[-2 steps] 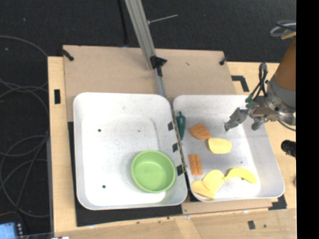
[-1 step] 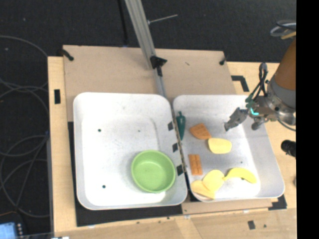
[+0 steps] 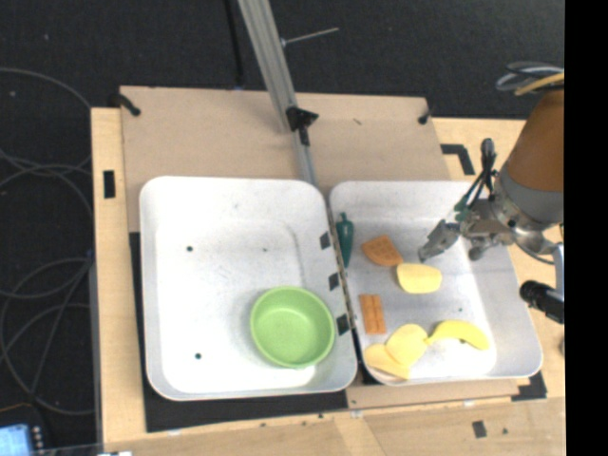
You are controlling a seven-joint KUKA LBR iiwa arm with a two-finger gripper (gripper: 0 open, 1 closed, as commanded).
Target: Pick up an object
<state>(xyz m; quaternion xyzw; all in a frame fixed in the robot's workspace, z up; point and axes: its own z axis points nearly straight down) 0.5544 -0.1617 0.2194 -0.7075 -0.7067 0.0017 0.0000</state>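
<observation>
The gripper (image 3: 458, 238) hangs over the right bin (image 3: 418, 202), fingers apart and holding nothing, just above a yellow piece (image 3: 418, 278). A green bowl (image 3: 292, 326) sits in the left bin (image 3: 209, 226).

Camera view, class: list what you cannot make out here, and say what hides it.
- Arm: cut off by the right edge.
- Hand: too blurred to judge its grip.
- Small dark green object on the divider between the bins: too small to identify.
- Yellow pieces: overlapping, so count unclear.
</observation>
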